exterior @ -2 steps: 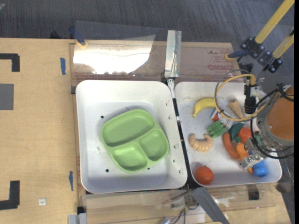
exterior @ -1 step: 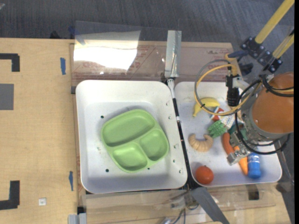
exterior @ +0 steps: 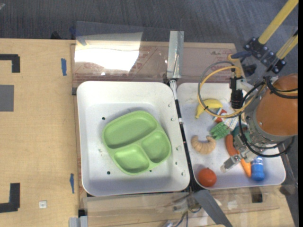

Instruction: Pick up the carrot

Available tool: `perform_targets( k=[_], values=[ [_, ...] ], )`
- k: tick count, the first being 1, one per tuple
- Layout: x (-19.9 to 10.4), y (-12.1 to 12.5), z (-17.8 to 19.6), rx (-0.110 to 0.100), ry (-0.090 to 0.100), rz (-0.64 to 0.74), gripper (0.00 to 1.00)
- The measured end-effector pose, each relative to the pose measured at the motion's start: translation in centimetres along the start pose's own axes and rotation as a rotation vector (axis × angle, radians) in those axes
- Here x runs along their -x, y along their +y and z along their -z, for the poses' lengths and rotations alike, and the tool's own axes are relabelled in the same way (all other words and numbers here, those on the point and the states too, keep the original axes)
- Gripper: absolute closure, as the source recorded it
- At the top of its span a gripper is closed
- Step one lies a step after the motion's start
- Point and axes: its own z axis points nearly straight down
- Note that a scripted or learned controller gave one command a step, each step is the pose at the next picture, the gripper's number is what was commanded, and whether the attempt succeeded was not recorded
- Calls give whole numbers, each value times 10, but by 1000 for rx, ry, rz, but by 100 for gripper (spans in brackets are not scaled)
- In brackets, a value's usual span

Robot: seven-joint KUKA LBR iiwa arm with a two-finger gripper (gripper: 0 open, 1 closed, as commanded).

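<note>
Low in the right bin (exterior: 279, 176), gripper (exterior: 233, 161) hovers beside the carrot (exterior: 245, 167), its grip state indeterminate; advise centring over the carrot, clear of the blue item (exterior: 258, 170), before closing.

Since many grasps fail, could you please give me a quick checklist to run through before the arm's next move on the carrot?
1. Carrot located in right bin: ok.
2. Claw positioned at the carrot: ok.
3. Carrot seen between the claw's tips: cannot tell.
4. Space around the carrot: not ok; blue object touches it, red piece lies close.
5. Croissant and tomato apart from the carrot: ok.
</note>
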Motion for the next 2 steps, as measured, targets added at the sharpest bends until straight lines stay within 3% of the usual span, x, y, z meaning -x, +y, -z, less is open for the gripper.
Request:
perform_targets(
  k=[1,2],
  values=[
    [-47,10,-59,-5,5,95,0],
    [-57,12,-60,-11,-19,211,0]
  ],
)
